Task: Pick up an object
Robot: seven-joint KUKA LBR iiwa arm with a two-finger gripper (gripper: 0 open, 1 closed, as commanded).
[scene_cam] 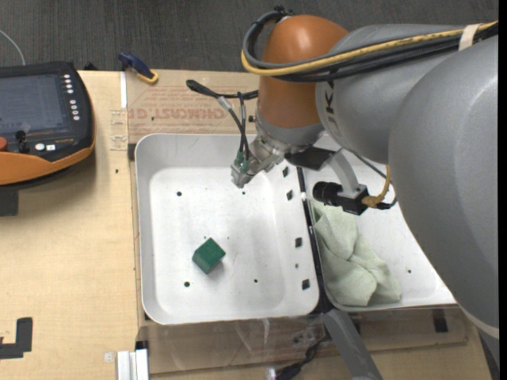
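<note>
One green block (209, 256) lies in the left bin (158, 212), toward its near edge, well apart from the gripper (241, 172). Gripper hangs over that bin's far edge, grasp state unreadable. Pale cloth (348, 252) fills the right bin (420, 287).

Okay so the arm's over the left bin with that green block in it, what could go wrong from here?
1. The gripper sits near the left bin's back wall, well apart from the green block; a straight descent would likely close on nothing.
2. The block lies turned at an angle, so it may get nudged aside.
3. The pale green cloth in the right bin lies under the arm, where it might snag.
</note>
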